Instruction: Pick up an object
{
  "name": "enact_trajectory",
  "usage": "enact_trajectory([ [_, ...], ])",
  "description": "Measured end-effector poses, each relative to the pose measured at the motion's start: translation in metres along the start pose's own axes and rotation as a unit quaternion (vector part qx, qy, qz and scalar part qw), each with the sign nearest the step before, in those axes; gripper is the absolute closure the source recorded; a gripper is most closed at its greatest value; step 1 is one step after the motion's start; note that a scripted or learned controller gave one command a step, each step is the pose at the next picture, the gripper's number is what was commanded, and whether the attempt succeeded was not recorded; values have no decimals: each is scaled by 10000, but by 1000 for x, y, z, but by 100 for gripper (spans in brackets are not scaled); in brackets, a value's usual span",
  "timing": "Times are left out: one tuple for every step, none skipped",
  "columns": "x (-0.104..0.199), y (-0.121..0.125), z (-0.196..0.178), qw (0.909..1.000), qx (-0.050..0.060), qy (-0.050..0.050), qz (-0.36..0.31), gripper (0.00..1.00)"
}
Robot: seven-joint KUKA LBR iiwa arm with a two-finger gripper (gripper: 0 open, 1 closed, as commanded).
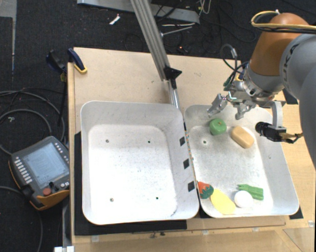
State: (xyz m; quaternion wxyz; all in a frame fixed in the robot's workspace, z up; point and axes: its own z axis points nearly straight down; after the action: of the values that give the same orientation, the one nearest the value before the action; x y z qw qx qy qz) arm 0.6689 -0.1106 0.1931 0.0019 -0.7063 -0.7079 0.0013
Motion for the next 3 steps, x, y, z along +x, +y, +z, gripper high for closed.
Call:
enact_trajectory([
  [0, 1, -3, 10000, -21, -7, -6, 0],
  [0, 5, 60, 10000, 3, -5, -7, 0],
  [1, 4, 100, 10000, -2, -5, -7, 0],
])
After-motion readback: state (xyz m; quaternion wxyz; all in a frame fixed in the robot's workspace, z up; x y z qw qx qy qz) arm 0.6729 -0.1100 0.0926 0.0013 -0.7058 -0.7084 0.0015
